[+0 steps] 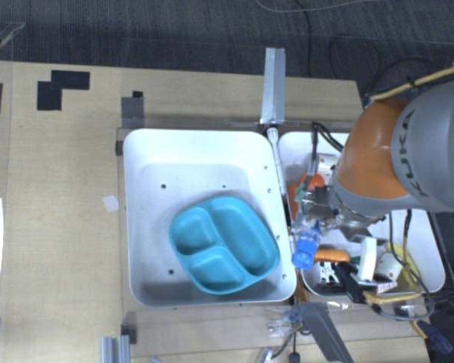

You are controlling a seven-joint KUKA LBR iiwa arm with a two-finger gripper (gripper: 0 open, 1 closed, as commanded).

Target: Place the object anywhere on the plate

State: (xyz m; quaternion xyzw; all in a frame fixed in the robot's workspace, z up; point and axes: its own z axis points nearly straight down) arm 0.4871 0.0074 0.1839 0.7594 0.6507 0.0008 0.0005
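Pale wood counter (53, 240) stretched away far to the gripper's left, bearing two shallow white bins side by side. The left bin (136, 203) held the blue plate (223, 244), a three-compartment dish lying flat and slightly turned. Its nearest rim was close to the left of the gripper, across the wall that parts the bins.

The gripper (312, 221) hung over the left edge of the right bin (437, 272), just inside that dividing wall. Directly beneath it, at its tip, was a small blue object (306, 249) with a clear upper part, sitting almost against the wall. This looked like the thing to be moved. Whether the gripper was clenched on it, merely touching it or released above it could not be told; the wrist hid the contact.

By my reading, the step in hand was the pick, or the very start of the carry. The next move would call for a clean lift over the wall and a short travel to the gripper's left, then a release over any compartment.

Right of the gripper lay an orange item (333, 255) among cluttered small things, with the arm (439, 142) and its orange band (371, 157) above.
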